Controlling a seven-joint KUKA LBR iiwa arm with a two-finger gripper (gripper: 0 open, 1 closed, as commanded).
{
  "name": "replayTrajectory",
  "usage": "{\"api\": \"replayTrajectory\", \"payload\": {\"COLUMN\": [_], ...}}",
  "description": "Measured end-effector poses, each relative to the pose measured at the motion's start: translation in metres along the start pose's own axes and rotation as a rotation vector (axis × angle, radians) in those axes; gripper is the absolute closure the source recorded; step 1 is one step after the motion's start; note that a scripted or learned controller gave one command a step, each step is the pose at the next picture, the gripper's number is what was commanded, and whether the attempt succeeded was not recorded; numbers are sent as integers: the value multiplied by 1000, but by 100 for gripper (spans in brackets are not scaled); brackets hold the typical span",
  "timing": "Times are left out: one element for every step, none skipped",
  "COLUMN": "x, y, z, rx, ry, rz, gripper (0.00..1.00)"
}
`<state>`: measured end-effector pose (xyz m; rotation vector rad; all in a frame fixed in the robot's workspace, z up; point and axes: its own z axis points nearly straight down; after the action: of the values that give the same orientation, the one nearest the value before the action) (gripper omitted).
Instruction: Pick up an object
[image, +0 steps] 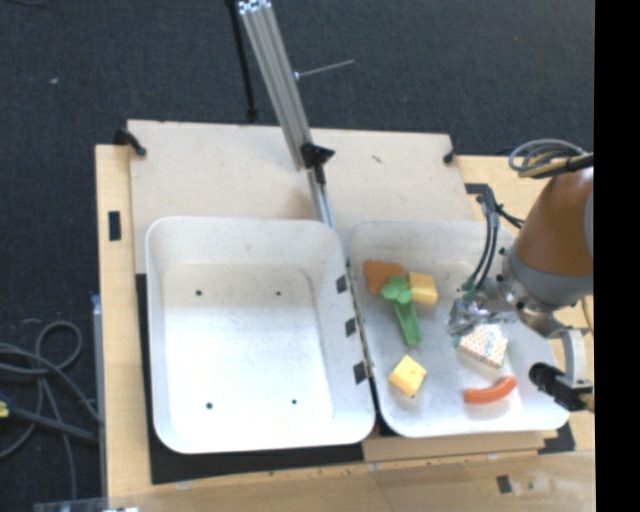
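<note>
The right bin (440, 240) holds several small objects: an orange-brown block (381, 273), a yellow block (423, 289), a green T-shaped piece (404, 310), a yellow wedge (407, 376), a white patterned block (483, 346) and a red-orange sausage shape (490, 391). My gripper (470, 316) hangs low over the right side of this bin, just above and left of the white patterned block. The orange-banded wrist (556, 235) rises behind it.
The left bin (245, 335) sits beside the right one, sharing a raised rim. A metal pole (285, 95) slants up from behind the bins. Cables run along the arm at the right and on the floor at the left.
</note>
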<state>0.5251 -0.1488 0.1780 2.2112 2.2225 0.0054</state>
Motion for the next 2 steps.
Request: {"api": "replayTrajectory", "payload": {"x": [-3,-4], "y": [2,5], "z": [-44,-98], "rx": [-1,-2], "ry": [0,-1], "rz": [2,1], "gripper": [100,100]}}
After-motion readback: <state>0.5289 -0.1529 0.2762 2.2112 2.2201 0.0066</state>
